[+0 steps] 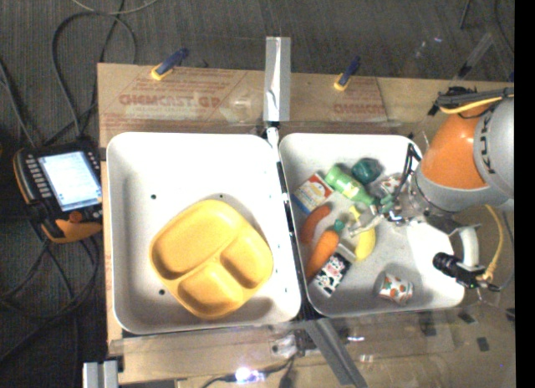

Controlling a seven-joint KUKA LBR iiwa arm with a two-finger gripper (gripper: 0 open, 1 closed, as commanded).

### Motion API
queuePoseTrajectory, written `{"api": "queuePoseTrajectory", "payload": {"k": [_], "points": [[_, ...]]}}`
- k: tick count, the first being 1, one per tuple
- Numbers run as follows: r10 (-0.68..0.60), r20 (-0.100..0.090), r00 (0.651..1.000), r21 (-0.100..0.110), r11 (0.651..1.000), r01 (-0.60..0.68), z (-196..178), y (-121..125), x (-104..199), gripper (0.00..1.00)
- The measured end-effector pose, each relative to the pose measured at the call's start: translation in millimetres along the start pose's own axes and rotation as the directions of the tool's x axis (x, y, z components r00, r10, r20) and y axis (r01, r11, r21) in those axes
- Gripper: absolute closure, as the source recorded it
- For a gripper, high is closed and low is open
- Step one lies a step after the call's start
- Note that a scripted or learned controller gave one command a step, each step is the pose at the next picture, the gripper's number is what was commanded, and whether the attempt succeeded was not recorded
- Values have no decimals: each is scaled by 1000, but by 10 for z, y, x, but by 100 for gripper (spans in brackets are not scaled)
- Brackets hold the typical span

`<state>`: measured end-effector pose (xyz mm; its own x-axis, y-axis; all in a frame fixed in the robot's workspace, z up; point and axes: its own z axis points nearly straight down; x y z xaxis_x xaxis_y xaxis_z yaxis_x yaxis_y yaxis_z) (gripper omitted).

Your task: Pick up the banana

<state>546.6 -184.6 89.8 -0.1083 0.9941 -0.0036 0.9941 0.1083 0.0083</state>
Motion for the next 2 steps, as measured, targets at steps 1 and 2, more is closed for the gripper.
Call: {"api": "queuePoseTrajectory", "payload": {"k": [1, 2], "points": [[-1, 2, 1000, -4, 1000, 1, -103, 15, -1, 100], [103, 0, 995, 11, 995, -103, -1113, 520, 436, 100]]}}
